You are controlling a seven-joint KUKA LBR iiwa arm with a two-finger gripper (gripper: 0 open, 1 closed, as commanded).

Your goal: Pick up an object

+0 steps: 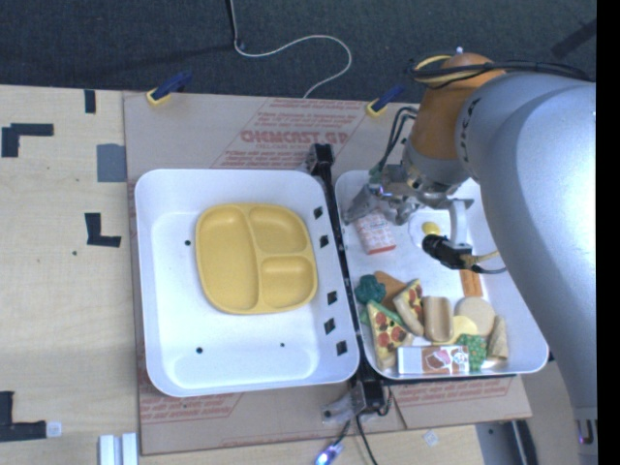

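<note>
You are at the approach step: the gripper (387,197) hangs low over the far end of the right bin (528,352), and nothing sits between its fingers that you can see. Whether those fingers stand apart or together, you cannot tell from this slant.

The nearest candidate is the small cup (374,232), white with a red label, lying just beside the gripper toward the bin's near side, close to the wall shared with the left bin (160,260). The toy food pile (426,327) crowds the near end, well apart from the tool.

Your next move, I judge, calls for centring over the cup, then descending. The yellow plate (257,258) is out of play.
</note>
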